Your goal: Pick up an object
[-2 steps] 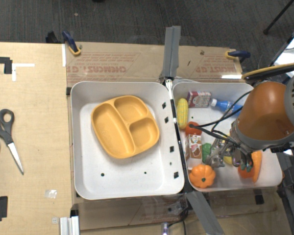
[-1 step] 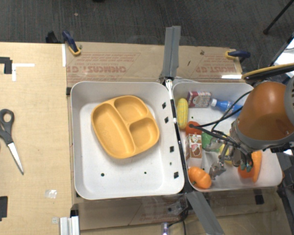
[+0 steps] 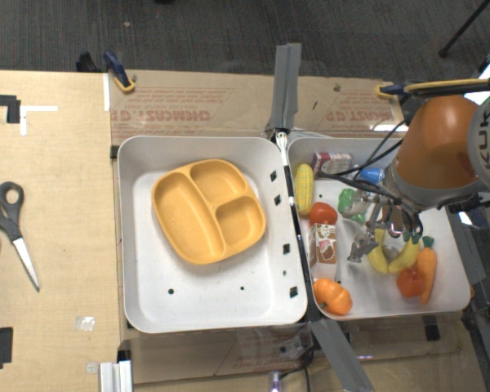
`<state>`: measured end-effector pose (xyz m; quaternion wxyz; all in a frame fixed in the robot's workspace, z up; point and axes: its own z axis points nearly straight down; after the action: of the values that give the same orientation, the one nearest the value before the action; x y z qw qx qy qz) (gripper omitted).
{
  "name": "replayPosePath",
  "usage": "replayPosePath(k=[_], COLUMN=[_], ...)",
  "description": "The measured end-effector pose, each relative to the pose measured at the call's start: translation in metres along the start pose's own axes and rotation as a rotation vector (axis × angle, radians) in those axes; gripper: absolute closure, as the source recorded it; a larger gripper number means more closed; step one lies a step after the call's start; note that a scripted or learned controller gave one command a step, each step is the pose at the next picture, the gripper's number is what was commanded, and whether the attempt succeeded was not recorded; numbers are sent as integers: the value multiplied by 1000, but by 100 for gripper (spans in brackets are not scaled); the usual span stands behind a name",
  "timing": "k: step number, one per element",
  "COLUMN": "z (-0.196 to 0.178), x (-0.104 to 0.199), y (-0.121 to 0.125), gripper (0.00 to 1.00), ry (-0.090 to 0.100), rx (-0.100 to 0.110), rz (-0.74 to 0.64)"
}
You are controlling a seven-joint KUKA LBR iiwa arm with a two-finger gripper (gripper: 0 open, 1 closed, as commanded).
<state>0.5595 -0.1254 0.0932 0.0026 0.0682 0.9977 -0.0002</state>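
My gripper (image 3: 366, 245) hangs low over the middle of the right bin (image 3: 449, 300), under the orange-banded wrist (image 3: 438, 145). Its tip sits over bare bin floor between a printed snack packet (image 3: 325, 243) on its left and a yellow banana (image 3: 392, 257) on its right. Nothing shows in its grasp. An orange carrot (image 3: 427, 273) and a red pepper (image 3: 409, 282) lie just past the banana. A red tomato (image 3: 322, 215), a yellow corn cob (image 3: 304, 188) and a green item (image 3: 351, 205) lie up and to the left.
An orange fruit (image 3: 333, 297) rests in the right bin's near-left corner, and a blue bottle (image 3: 371, 174) and a wrapped pack (image 3: 335, 163) lie at its far side. The left bin (image 3: 139, 284) holds a yellow divided plate (image 3: 208, 211). Scissors (image 3: 12, 227) lie on the bench at left.
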Motion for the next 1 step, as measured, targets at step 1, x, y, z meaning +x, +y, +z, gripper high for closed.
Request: replayPosePath(k=[1], z=[-11], x=[-2], y=[0], gripper=[100], ry=[-6], rx=[0], rz=[1])
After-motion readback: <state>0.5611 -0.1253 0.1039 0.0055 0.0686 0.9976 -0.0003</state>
